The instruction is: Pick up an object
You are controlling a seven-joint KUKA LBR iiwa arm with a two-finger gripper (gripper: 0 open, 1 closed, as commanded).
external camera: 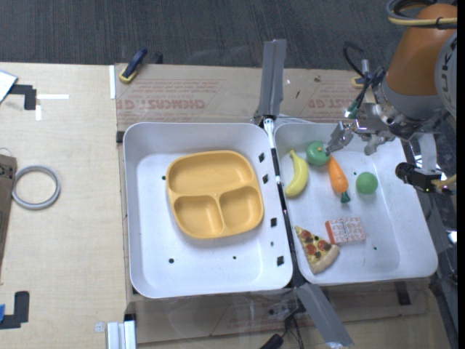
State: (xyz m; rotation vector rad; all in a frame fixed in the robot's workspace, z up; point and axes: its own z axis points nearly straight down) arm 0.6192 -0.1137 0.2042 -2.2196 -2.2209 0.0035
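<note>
The gripper [355,135], fingers seemingly apart and empty, hovers over the right bin; the small round green plastic fruit [317,153] lies just left, beside the fingertip.

You see two shallow white plastic bins [145,217]: the left one carries a mustard-yellow divided plastic tray [214,193]. In the right one sit a curved yellow toy banana [296,174], an orange toy carrot [337,177] with a green tip, a round green ball [367,182], a green toy apple [317,153], a red-and-white patterned small packet [344,230], and a tan toy pizza slice [317,249] dotted red.
</note>
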